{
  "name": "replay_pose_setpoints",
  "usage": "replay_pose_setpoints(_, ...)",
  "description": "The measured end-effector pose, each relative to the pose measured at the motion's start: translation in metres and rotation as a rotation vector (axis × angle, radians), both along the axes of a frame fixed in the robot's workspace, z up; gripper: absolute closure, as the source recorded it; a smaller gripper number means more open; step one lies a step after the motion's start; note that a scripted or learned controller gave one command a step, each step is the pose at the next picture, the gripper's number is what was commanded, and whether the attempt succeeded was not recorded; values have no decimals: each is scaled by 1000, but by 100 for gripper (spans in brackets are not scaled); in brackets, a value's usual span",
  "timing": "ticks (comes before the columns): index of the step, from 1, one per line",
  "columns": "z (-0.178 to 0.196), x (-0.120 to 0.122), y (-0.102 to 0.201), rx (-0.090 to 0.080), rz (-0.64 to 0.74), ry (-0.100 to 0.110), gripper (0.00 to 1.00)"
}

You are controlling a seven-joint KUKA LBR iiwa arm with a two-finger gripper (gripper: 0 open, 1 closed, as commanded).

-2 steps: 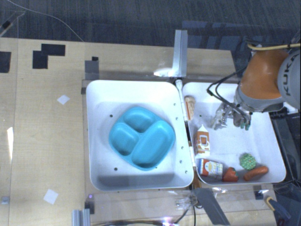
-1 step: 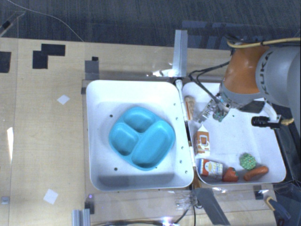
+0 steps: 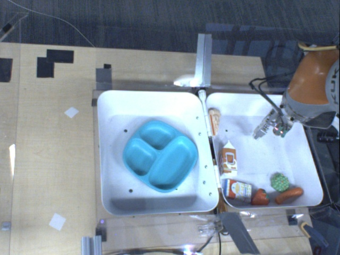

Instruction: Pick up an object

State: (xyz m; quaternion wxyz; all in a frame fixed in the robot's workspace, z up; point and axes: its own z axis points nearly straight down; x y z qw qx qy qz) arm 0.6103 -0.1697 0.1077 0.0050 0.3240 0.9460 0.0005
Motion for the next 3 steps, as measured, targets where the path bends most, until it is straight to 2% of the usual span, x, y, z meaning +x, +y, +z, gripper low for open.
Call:
replay_pose_setpoints(1, 13, 3, 1, -2, 3, -10, 100)
replay_pose_setpoints(2, 13, 3, 1, -2, 4, -10, 0)
replay_pose_setpoints(3, -18, -33, 61, -2, 285, -2, 0)
